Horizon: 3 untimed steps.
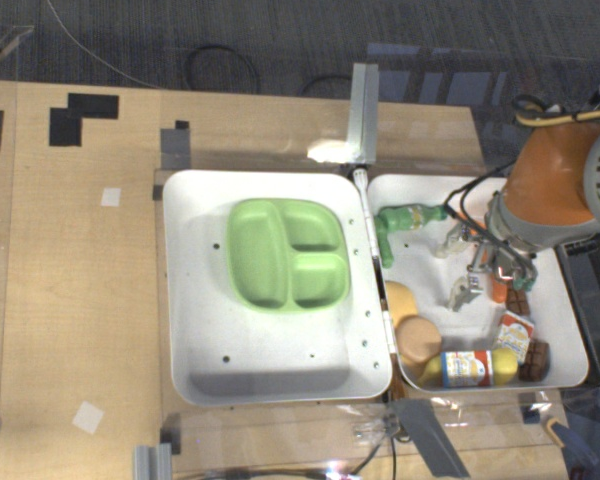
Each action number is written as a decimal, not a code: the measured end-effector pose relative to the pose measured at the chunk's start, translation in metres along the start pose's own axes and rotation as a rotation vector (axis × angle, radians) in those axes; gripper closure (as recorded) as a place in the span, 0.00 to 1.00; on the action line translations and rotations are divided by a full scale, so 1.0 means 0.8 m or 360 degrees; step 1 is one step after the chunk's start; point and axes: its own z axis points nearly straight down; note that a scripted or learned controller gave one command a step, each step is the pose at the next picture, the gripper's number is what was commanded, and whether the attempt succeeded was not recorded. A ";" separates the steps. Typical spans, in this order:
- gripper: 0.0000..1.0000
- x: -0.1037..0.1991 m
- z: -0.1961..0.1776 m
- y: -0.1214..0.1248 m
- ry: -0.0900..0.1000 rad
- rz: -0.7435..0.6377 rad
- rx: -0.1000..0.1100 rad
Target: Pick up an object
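My gripper (pixel 485 280) hangs low over the middle of the right bin (pixel 570 353), under the orange-banded wrist (pixel 550 178). It looks open, with nothing between its fingers. A small orange item (pixel 497 291) and a dark brown piece (pixel 521 303) lie just right of the tips. A green bottle (pixel 405 218) lies at the bin's back left. In the front left sit a yellow round object (pixel 400 298) and a tan round one (pixel 418 338). A labelled bottle with a yellow end (pixel 465 368) lies along the front wall.
A red and white packet (pixel 515 333) and a brown block (pixel 536 358) lie at the right bin's front right. The left bin (pixel 195 298) holds a green divided plate (pixel 285 253). A metal post (pixel 363 113) stands behind the wall between the two bins.
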 end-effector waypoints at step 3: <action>0.00 -0.050 0.002 0.002 0.0001 -0.0175 -0.0007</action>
